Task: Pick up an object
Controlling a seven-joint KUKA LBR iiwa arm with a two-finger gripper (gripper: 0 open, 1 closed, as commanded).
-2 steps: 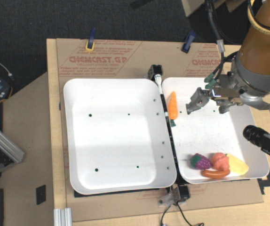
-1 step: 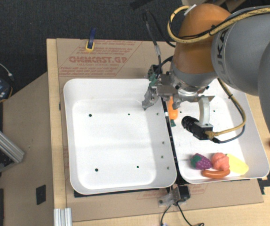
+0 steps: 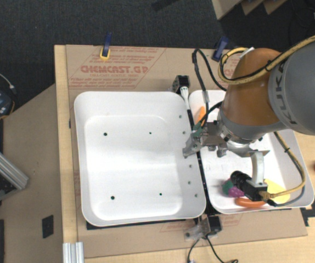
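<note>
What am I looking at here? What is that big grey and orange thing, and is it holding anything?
This is one picture from a camera fixed above a bench, looking down at a slant. The big grey and orange shape is a robot arm reaching in from the picture's right. Its tool, the part that grasps, sits under the wrist, near the wall between two white bins: a left bin and a right bin. Near the right bin's front edge lie a purple thing, an orange thing and a yellow thing. The arm hides much of that bin. I cannot tell whether the tool holds anything.
</note>
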